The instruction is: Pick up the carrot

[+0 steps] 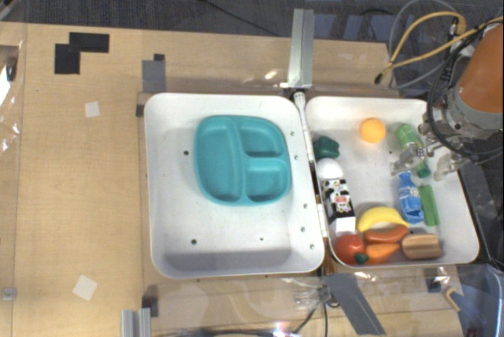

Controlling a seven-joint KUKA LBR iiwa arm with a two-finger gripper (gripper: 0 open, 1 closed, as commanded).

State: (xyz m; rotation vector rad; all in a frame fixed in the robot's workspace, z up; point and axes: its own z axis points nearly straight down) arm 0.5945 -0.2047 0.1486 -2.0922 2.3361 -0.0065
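Carrot (383, 252) lies wedged between tomato (349, 248), banana (381, 217) and bread (420, 246); gripper (421, 158) hovers well apart, closure indeterminate.

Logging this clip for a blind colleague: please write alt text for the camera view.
The gripper hovers over the right bin's far right side, away from the carrot, which lies at the near edge beside a tomato and banana. The left bin holds a teal divided plate.
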